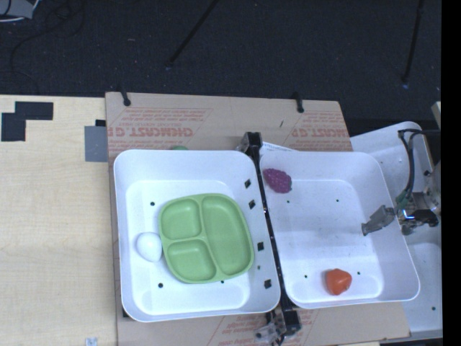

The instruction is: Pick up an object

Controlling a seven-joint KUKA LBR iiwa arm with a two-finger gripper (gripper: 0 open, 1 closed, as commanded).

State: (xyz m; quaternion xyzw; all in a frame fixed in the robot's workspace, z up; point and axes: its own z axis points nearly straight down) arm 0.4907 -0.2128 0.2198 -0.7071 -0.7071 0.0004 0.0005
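In the right bin (360,166) a purple lumpy object (277,179) lies near the far left corner. A small orange-red object (337,281) rests near the bin's front edge. My gripper (392,220) hangs at the right rim of this bin, apart from both objects and well right of them. Nothing shows in its grasp. In the left bin (137,171) a green divided plate (206,237) lies flat, with a white egg-shaped object (150,246) touching its left side.
The two bins meet at a dark divider (264,225) running front to back. Both stand on a cardboard sheet (216,125) over a wooden bench (50,215). The arm's cables and white base (418,157) crowd the right side.
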